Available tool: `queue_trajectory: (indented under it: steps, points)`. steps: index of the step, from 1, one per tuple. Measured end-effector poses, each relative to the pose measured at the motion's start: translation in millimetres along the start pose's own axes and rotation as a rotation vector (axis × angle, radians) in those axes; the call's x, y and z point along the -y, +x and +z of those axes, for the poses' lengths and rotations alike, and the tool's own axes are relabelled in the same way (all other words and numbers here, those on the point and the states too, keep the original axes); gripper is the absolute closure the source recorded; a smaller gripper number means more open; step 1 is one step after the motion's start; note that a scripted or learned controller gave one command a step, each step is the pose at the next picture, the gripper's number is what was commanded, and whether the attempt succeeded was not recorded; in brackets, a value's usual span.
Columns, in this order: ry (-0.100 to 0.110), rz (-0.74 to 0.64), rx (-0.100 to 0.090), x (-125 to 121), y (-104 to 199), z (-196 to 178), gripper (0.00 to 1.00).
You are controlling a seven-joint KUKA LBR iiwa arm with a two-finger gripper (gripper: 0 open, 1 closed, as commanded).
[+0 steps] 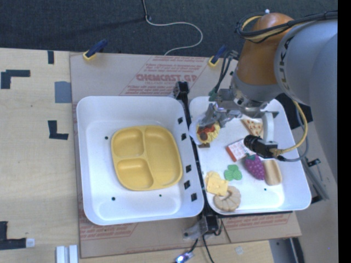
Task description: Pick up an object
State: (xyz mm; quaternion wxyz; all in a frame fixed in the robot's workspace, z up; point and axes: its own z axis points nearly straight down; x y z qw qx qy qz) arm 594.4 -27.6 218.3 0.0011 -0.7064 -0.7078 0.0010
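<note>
Nearest, a tan pastry lies in my right bin. Farther back my hand grips a small red-and-yellow toy above that bin's left edge.

The counter is light wood with small dark marks. A flat sheet of cardboard with red letters lies on it, held by two blue and yellow clamps at the back. Two white bins sit side by side on the cardboard, the left bin touching the right bin.
</note>
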Motion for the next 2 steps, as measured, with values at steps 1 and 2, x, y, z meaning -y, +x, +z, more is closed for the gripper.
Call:
queue_trajectory:
  steps: [1, 2]
  points:
    - [-0.001, 0.000, -0.001, 4.1, 1.3, 0.1, 1.00]
    - [0.000, -0.001, -0.001, 10.8, 7.4, -2.7, 1.00]
